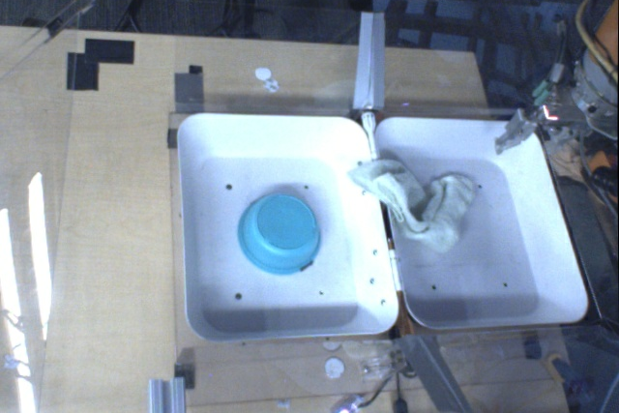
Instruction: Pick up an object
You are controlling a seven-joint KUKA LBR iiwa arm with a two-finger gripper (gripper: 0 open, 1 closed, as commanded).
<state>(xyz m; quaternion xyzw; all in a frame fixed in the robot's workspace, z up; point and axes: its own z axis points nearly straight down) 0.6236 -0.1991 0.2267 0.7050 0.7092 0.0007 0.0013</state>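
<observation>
White bins point(208, 208) two, one blue bowl point(280, 232), one cloth point(421, 198)

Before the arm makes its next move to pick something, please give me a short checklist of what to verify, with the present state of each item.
1. A thing to pick is present: ok. A blue bowl sits upside down in the left bin.
2. Second candidate: ok. A pale cloth lies crumpled in the right bin.
3. Cloth lies fully in one bin: not ok. One end drapes over the divider between the bins.
4. Gripper position: ok. It is at the far right corner of the right bin, apart from both things.
5. Finger state: cannot tell.
6. Gripper carries nothing: cannot tell; too small to judge.
</observation>
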